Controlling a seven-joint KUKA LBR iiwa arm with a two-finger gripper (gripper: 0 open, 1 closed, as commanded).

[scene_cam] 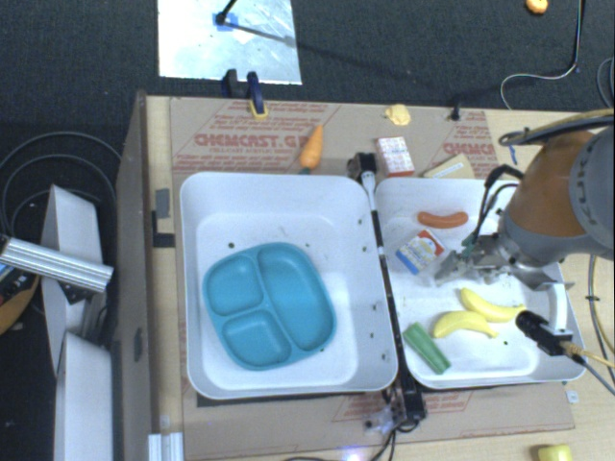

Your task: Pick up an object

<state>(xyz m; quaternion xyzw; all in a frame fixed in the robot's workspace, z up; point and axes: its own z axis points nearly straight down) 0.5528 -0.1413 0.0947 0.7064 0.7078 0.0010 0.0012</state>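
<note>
Green block (426,348) and two bananas (478,315) are seen at the right bin's (480,371) lower edge. Arm (553,200) is angled in from the right, gripper (459,262) low between sausage (443,219) and bananas; jaw state cannot be told, blurred. Blue tray (269,304) sits in left bin (240,205); cardboard (250,137) beneath.

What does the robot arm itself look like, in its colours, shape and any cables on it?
The thick, rounded grey arm carries a wide orange band above the wrist. Thin black cables loop beside that band. The metallic grey end effector is small and angular next to the bulky arm.
</note>
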